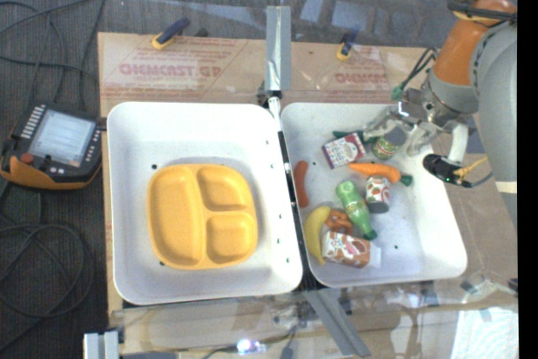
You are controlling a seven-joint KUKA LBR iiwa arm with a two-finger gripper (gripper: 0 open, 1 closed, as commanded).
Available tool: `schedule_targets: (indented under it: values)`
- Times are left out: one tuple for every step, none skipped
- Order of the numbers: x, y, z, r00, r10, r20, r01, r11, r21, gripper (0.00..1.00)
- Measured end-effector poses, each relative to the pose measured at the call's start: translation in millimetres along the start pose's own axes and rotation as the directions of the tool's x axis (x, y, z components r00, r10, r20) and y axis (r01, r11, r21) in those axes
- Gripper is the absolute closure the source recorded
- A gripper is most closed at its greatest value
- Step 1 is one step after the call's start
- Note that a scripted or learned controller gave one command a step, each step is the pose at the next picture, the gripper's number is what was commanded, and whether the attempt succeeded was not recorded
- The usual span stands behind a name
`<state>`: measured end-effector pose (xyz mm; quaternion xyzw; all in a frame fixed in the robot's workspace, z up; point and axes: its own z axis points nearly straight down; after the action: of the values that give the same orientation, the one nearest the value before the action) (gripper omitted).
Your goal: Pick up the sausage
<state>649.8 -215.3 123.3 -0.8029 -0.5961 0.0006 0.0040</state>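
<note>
The sausage [300,183] is a short red-orange link lying along the left wall of the right bin [437,261], just right of the divider between the bins. My gripper [402,129] hangs over the bin's upper right part, near a small green-lidded jar [384,148]. It is well to the right of the sausage and apart from it, with a carton and a carrot lying between them. Nothing from the bin is seen lifted.
The right bin also holds a red-white carton [343,150], a carrot [376,171], a green bottle [356,209], a small can [377,193], a banana [314,233] and a snack bag [345,249]. The left bin [134,126] bears a yellow compartment tray [202,214].
</note>
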Motion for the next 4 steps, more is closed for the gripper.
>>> schedule_targets:
  values:
    - [48, -53, 28, 0.988, 0.156, 0.003, -0.156, 0.987, -0.033, 0.0]
    - [50, -53, 19, 0.988, 0.154, 0.001, -0.154, 0.988, -0.032, 1.0]
    - [119, -31, -83, 1.0, -0.01, 0.006, 0.01, 1.0, -0.005, 1.0]
    - [132, -27, -122, 0.959, -0.282, 0.01, 0.282, 0.959, -0.004, 1.0]
